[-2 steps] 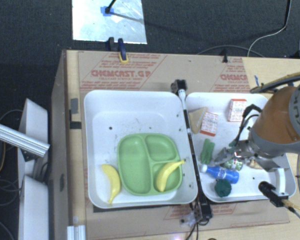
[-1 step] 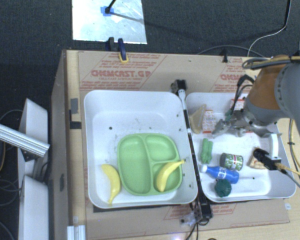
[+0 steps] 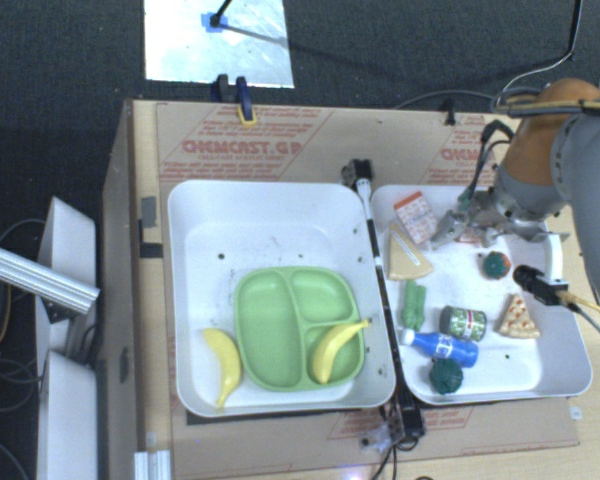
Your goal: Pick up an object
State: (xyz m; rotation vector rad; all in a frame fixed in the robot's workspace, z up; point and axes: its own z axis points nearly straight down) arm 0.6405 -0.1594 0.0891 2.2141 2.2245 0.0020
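Nearest: dark green ball, right bin's near edge | end effector: far in right bin, spread or pressed together I cannot tell | closest object: red-white packet just left, cheese wedge nearer-left.

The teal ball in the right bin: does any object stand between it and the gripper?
Nothing visible does. The gripper hangs over the back of the right bin, and bare bin floor separates it from the teal ball. The pizza slice lies beyond it.
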